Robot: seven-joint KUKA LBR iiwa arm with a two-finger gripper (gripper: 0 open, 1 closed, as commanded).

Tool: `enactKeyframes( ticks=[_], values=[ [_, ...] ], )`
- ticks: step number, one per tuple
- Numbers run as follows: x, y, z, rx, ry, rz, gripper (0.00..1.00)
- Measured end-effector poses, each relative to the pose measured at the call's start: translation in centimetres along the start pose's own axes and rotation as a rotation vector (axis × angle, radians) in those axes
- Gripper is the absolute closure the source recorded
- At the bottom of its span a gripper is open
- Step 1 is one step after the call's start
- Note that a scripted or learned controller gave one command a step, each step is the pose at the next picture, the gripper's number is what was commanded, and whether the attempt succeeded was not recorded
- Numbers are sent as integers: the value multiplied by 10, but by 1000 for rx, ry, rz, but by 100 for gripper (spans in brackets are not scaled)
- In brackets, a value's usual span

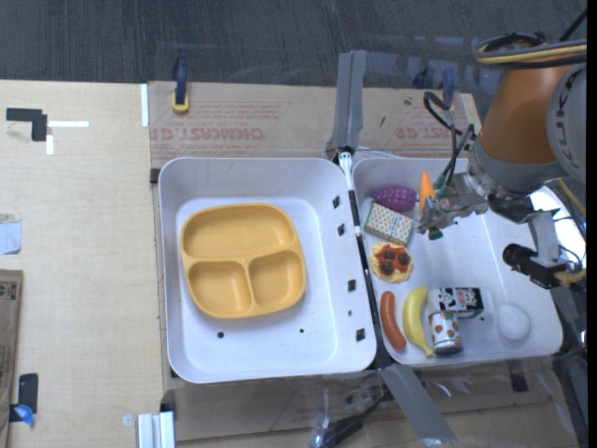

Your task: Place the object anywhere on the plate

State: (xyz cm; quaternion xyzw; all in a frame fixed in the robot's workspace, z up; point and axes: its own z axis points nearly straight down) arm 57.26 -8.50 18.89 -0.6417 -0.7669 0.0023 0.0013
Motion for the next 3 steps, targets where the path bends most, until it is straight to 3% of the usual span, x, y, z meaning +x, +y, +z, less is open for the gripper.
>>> enactKeyframes(
  ticks=[1,2,3],
  values=[
    [18,43,-14,0,0,216,100],
    [-4,45,-61,-1,0,223,100],
    [56,19,-98,0,0,157,100]
  ],
)
